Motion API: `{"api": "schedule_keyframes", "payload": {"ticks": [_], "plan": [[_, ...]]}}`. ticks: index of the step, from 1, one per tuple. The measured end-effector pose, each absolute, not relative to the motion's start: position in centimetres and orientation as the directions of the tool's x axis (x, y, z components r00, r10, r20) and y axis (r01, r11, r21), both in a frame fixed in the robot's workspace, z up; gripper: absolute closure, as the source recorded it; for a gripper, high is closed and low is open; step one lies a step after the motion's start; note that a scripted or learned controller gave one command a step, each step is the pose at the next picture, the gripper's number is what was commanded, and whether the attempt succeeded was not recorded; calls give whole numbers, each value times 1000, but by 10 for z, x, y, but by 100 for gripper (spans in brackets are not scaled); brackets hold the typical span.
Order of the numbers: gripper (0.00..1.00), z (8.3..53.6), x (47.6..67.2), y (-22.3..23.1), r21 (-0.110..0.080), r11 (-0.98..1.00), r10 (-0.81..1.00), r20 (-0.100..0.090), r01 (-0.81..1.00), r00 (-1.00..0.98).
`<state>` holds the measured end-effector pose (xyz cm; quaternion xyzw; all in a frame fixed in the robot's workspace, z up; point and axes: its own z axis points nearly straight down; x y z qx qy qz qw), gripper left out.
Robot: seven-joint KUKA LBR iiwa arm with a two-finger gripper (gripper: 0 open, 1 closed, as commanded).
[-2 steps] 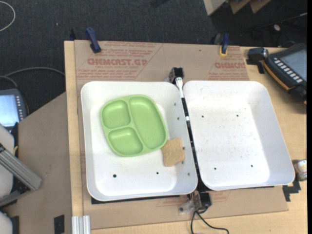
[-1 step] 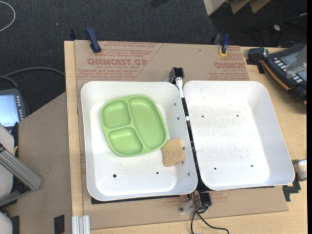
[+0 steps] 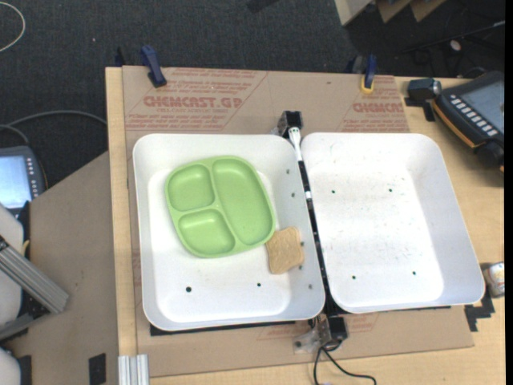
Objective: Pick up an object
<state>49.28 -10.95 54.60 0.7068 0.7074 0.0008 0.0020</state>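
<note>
Looking down on the bench now, I have the two shallow white bins side by side on a brown board printed with red lettering (image 3: 188, 101). The bin on the view's left (image 3: 164, 299) carries both things worth picking. First, a light green plastic plate with three compartments (image 3: 220, 207) lies flat in the upper middle of that bin, its two smaller wells toward the view's left and the long well toward the right. Second, a small tan, roughly square piece that looks like a slice of toast or a sponge (image 3: 285, 250); I can't say which. It sits just off the plate's lower right corner, touching or very nearly touching its rim, close to the wall the two bins share.

The bin on the view's right (image 3: 385, 215) shows me its white floor with a few dark dots.

As for the pincer, I can't tell whether it is released or clenched.

Around the edges there is a blue clamp (image 3: 152, 65) on the board's far left and a yellow-and-blue clamp (image 3: 369, 74) on the far right. A black handheld control unit (image 3: 473, 115) rests beyond the right bin, and a dark cable (image 3: 330, 358) trails off the near edge between the bins.
</note>
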Motion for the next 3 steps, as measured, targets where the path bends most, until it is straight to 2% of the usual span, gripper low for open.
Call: {"api": "schedule_keyframes", "payload": {"ticks": [1, 2, 3], "plan": [[100, 415, 478, -85, -15, 0, 1000, 3, 1000, 0], [100, 543, 515, -30, 18, 8, 1000, 0, 1000, -8], [100, 486, 477, -4, -7, 3, 1000, 1, 1000, -3]]}}
